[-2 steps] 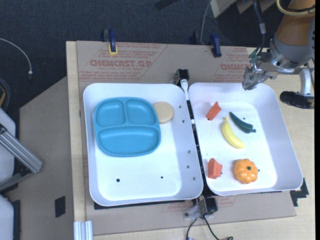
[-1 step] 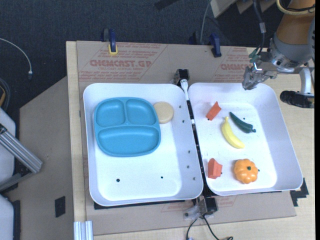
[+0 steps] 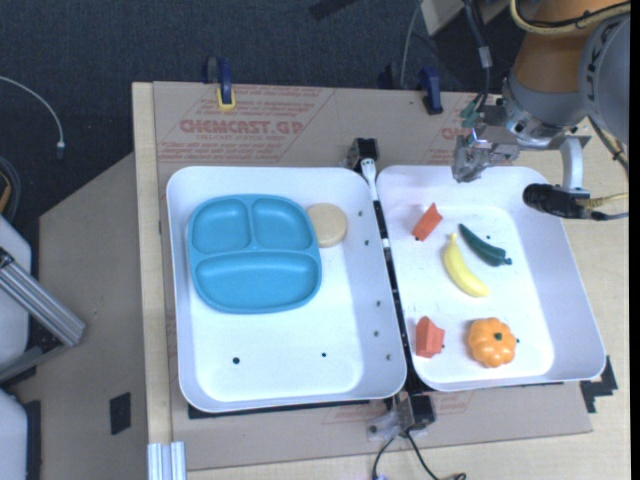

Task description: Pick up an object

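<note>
The gripper [image 3: 470,165] hangs above the right bin's [image 3: 570,278] far edge; I cannot tell its state. It carries nothing. A banana [image 3: 464,268], pepper [image 3: 491,342] and other toy foods lie below, closely spaced, so a descent might nudge neighbours or miss.

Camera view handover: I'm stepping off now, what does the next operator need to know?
Gripper: above the right white bin's far rim, nothing between its fingers.
Right bin: yellow toy banana, dark green pod-shaped toy, orange toy pumpkin, two red wedge-shaped pieces.
Left white bin: blue divided plate, tan round disc.
Done: nothing picked.
Left: descend, grasp, lift.
</note>
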`<state>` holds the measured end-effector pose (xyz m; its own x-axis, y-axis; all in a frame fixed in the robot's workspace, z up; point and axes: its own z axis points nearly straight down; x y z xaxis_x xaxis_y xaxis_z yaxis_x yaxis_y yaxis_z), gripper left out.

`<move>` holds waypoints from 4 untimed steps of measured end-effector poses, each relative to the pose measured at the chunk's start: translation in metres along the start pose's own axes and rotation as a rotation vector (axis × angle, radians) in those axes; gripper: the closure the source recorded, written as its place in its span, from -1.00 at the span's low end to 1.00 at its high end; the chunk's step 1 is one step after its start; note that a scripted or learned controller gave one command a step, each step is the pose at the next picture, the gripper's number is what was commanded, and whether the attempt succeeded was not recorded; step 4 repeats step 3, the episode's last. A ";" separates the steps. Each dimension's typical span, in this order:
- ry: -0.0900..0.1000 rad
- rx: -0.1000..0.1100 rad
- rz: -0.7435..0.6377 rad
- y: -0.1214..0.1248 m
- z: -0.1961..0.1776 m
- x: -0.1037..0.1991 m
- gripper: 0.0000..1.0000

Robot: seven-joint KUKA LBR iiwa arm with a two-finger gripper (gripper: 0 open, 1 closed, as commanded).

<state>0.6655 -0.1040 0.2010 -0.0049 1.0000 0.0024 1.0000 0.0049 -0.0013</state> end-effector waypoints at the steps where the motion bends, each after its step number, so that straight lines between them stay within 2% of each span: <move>1: 0.001 0.001 -0.001 -0.009 0.005 0.055 1.00; 2: 0.000 -0.003 -0.001 -0.003 -0.001 0.105 1.00; 3: 0.000 0.001 -0.001 -0.018 -0.003 0.160 1.00; 4: 0.000 0.001 -0.001 -0.018 -0.003 0.160 1.00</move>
